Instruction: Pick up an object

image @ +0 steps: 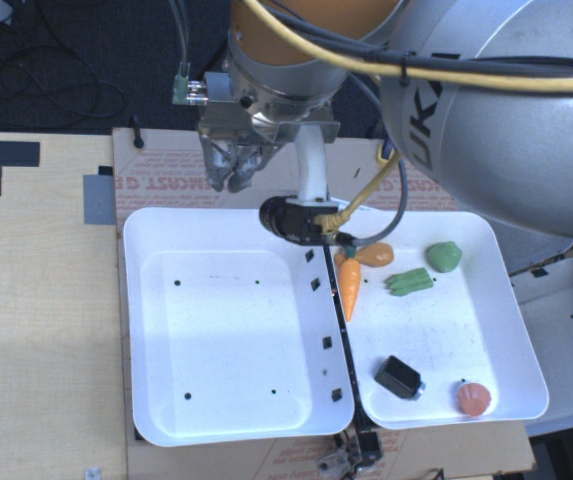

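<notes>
A grey KUKA arm (486,98) reaches in over two white bins on a pale wooden bench (36,298). Its pincer (232,171) hangs beyond and to the view's left of an orange carrot (348,286), over the printed cardboard sheet (166,183) just past the far rim of the left bin (226,338). The pincer reads as a dark, shadowed shape, and whether it stands apart or together cannot be told.

The carrot lies in the right bin (446,338), lengthwise against the wall dividing the two bins, with its thick end away from the camera. An orange lump (376,256) sits at that thick end, on the carrot's right, touching or nearly so. Near the carrot's right side lies a long green piece (409,282). Farther right of the carrot, and a little beyond it, rests a rounded green piece (444,256). Toward the camera from the carrot's tip, well apart from it, a black block (399,377) sits askew on the bin floor. Farthest from the carrot, in the bin's near right corner, is a round pink-red piece (473,398). All six objects lie well apart from the pincer.
</notes>
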You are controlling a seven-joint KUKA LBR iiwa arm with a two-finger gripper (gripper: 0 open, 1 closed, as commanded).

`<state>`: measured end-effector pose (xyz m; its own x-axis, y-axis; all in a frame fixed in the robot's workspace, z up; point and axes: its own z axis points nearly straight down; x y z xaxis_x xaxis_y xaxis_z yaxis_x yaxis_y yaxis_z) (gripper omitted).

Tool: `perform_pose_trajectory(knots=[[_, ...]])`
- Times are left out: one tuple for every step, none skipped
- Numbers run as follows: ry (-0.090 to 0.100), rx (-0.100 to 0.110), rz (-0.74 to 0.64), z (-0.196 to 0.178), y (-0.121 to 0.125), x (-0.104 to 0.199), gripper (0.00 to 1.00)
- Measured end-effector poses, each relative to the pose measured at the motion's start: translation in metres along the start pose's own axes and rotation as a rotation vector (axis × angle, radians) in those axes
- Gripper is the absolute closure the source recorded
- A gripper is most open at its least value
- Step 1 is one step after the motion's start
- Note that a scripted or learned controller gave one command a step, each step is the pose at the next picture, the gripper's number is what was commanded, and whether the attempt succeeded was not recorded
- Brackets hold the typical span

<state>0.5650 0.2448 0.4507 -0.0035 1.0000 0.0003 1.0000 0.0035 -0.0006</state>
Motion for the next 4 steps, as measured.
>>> perform_pose_trajectory(knots=[[-0.003, 0.006, 0.002, 0.033, -0.049, -0.002, 1.00], [-0.001, 0.000, 0.003, -0.001, -0.018, -0.001, 1.00], [0.000, -0.002, -0.001, -0.082, -0.007, 0.000, 1.00], [-0.003, 0.001, 0.004, -0.087, 0.027, -0.001, 1.00]])
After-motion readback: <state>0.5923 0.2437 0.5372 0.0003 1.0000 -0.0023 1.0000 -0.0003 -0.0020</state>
